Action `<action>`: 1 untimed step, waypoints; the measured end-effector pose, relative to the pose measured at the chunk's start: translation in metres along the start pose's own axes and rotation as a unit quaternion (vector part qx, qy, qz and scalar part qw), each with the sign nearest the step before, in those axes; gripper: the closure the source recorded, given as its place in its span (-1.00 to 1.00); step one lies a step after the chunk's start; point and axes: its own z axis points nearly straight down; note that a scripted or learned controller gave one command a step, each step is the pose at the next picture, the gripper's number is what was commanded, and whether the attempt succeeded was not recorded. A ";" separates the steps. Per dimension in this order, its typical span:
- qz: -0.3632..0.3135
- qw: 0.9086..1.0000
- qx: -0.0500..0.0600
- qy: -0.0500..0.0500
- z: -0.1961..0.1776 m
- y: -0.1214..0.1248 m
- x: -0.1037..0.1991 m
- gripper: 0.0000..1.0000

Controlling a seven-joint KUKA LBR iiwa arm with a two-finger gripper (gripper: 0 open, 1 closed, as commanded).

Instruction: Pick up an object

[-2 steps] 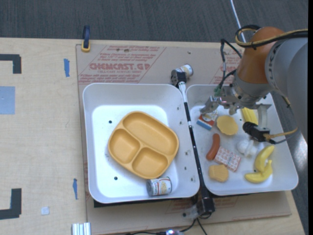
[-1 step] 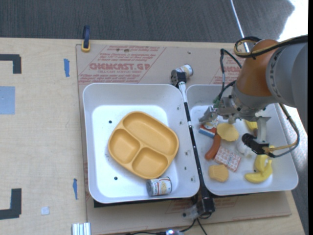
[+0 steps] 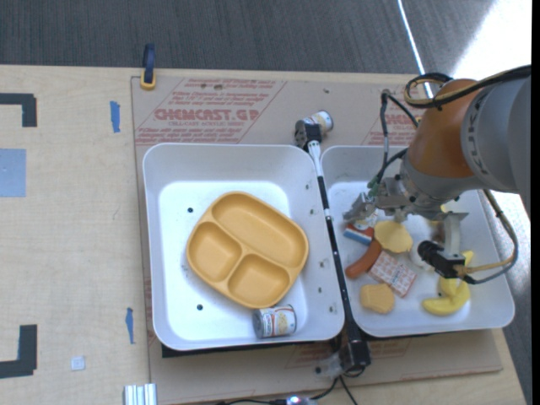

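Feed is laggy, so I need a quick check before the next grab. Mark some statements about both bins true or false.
1. The yellow divided plate lies in the left bin. True.
2. A small can lies on its side by that bin's near wall. True.
3. The banana sits on the plate. False: it is in the right bin.
4. The sausage is in the left bin. False: right bin.

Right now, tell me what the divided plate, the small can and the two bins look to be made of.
Divided plate: likely plastic, matte yellow-orange, with smooth moulded compartments and soft rounded edges.
Small can: probably metal with a printed paper or plastic label; the silvery end suggests it, though it could be a toy.
Left bin and right bin: seemingly thin white plastic, with slightly glossy rounded rims.
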 end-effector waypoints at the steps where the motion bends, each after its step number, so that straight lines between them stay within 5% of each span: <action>1: -0.001 1.000 0.002 -0.001 0.001 -0.016 -0.080 -1.00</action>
